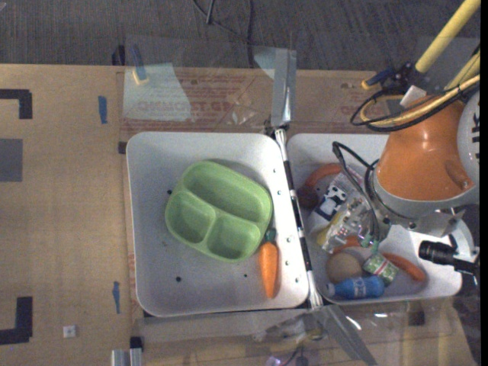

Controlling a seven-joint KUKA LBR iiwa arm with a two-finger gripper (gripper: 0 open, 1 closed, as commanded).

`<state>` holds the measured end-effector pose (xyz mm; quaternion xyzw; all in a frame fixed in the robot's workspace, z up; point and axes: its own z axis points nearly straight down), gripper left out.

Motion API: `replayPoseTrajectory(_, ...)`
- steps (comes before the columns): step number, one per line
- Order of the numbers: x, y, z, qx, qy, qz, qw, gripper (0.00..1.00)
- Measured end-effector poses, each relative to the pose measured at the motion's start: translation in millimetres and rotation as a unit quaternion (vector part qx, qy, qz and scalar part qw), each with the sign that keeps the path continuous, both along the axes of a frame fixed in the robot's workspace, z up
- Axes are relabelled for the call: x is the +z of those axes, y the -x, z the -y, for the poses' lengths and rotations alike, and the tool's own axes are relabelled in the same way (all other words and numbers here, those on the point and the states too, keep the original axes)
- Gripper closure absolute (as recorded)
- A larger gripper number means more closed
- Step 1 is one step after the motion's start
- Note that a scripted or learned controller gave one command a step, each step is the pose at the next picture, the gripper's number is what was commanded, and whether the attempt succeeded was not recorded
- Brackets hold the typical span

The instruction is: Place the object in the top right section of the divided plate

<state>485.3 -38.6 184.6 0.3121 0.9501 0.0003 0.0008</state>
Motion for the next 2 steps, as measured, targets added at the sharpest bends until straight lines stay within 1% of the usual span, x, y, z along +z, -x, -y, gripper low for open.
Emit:
replayPoseTrajectory(1, 0.2, -10.0, -23.5, 0.06, 0.0001, 0.002, 0.9982, 1.0)
replayPoseTrajectory(2, 0.4, -7.7, 2.9, 0.114, 0.0002, 0.001, 0.9935, 1.0)
